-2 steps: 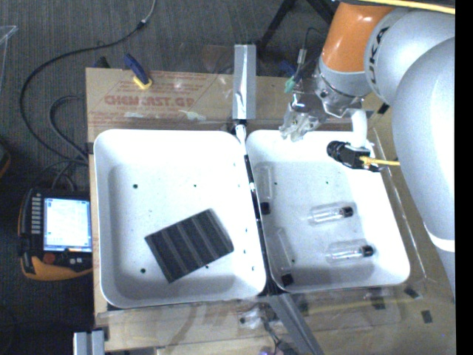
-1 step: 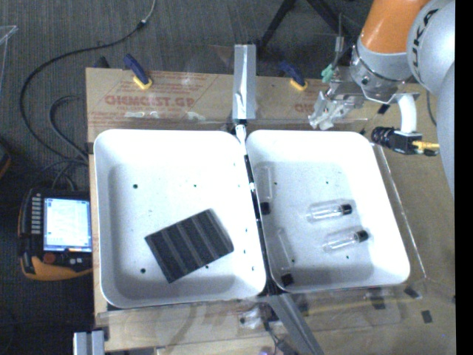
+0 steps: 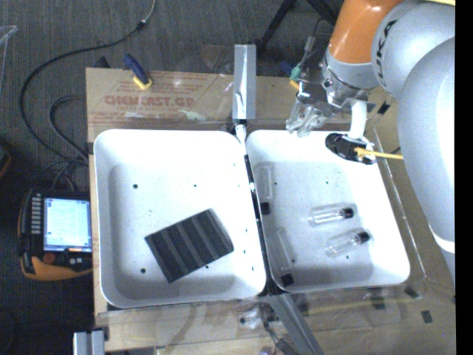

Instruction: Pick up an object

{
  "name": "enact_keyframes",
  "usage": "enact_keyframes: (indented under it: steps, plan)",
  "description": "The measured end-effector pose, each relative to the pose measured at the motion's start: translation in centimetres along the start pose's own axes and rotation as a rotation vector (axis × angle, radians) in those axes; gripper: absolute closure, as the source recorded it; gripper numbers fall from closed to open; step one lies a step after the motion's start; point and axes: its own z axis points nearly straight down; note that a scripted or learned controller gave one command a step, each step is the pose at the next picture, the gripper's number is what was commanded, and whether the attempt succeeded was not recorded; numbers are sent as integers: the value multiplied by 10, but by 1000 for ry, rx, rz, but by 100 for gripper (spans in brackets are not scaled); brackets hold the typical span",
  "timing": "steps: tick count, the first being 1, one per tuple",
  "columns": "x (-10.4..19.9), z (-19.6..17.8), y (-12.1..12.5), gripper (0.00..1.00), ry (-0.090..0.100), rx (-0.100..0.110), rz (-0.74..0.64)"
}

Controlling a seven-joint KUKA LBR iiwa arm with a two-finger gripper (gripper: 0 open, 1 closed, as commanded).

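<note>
Gripper (image 3: pixel 304 121): above the right bin's (image 3: pixel 392 261) far rim; finger state cannot be told.
Clear vials (image 3: pixel 330 214) (image 3: pixel 346 243): below the gripper, in the right bin, well apart from it.
Black ridged block (image 3: pixel 189 244): lower left of the gripper, in the left bin (image 3: pixel 111 198).

The grey arm with the orange band (image 3: pixel 414 43) is cut off by the top and right edges. The pale two-finger gripper (image 3: pixel 304 118) is blurred against the clear sheet, so its finger spacing is unreadable. The yellow-edged handheld screen's (image 3: pixel 63 228) text is too small to read.
</note>
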Motion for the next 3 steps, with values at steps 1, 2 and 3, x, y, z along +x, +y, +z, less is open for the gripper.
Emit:
enact_keyframes:
  steps: [1, 2, 3]
  plan:
    - [-51, -8, 14, 100, -3, -2, -156]
    - [-51, -17, 14, 100, -5, -1, -156]
    - [-51, -26, 14, 100, -7, 0, -156]
